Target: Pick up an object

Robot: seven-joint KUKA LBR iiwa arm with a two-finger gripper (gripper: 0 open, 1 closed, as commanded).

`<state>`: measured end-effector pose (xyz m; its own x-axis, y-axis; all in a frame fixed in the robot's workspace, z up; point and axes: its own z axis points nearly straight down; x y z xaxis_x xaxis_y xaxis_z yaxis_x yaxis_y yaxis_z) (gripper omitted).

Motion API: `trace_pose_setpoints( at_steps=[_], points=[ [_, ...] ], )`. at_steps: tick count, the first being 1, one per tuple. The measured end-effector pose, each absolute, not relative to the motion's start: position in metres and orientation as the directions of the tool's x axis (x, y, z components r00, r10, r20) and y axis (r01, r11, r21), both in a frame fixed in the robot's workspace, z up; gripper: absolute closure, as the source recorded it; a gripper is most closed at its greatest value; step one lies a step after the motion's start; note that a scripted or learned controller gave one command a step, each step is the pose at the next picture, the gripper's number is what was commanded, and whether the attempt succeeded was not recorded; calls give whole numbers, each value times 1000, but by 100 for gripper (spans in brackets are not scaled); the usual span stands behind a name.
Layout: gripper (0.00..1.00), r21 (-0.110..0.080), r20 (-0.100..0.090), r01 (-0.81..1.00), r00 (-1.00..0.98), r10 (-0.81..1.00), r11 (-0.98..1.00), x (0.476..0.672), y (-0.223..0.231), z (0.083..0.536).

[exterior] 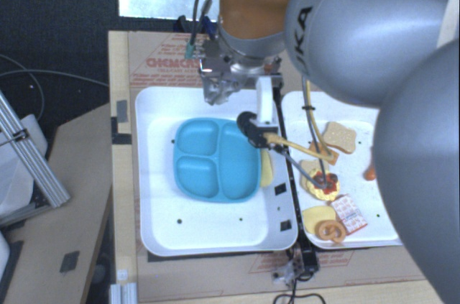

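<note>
A light blue divided plate [215, 167] lies flat in the middle of the left bin [162, 223]. A pale yellow item [267, 169] peeks out along the plate's right edge. My gripper [215, 91] hangs over the back rim of the left bin, just beyond the plate's far edge, and nothing is visible in it. In the right bin [381, 234] lie a slice of toast [339, 136], a small round item with red topping [321, 182], a red and white packet [347, 213] and a pretzel-like piece on a yellow disc [327, 227].
The arm's big grey and orange body covers the back and right of the right bin. An orange item [369, 172] shows at the arm's edge. Cardboard [162, 58] lies under both bins. A metal frame [25, 152] stands left of the bench.
</note>
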<state>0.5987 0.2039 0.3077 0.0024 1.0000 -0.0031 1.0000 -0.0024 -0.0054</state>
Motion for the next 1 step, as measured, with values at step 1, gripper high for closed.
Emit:
trace_pose_setpoints(
  at_steps=[1],
  points=[
    [100, 3, 2, 1000, -7, 1000, 7, 592, 237, 328]
  ],
)
